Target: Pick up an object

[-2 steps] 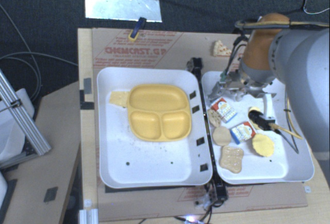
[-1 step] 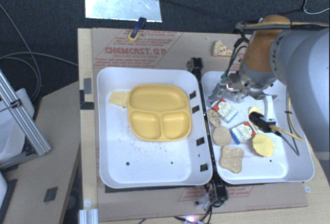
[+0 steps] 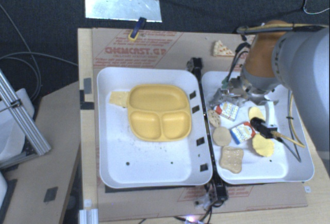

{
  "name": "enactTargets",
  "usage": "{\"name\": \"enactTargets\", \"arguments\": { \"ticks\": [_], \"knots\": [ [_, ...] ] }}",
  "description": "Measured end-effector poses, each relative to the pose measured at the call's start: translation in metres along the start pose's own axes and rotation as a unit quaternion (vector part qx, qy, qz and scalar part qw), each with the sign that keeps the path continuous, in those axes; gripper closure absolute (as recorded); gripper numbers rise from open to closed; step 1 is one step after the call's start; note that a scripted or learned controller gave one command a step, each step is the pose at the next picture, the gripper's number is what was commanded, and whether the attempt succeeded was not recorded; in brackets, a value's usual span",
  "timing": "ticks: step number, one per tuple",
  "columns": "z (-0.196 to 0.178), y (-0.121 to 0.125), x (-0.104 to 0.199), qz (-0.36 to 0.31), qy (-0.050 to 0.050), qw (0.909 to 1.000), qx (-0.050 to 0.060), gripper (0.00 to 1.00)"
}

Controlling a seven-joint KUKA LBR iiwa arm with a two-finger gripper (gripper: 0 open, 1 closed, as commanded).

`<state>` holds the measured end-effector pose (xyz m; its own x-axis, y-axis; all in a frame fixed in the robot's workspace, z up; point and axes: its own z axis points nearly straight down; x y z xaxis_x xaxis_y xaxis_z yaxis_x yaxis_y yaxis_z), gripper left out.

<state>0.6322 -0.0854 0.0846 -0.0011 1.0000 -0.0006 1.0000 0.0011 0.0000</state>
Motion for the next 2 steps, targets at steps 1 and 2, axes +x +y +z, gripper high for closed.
{"name": "enactTargets", "arguments": {
  "ticks": [1,2],
  "knots": [
    [-0.0113,0.0017,0.0001,0.000,0.000,1.0000,-0.002,1.00],
    [-0.0110,0.0016,0.0001,-0.001,0.000,1.0000,-0.002,0.00]
  ]
}}
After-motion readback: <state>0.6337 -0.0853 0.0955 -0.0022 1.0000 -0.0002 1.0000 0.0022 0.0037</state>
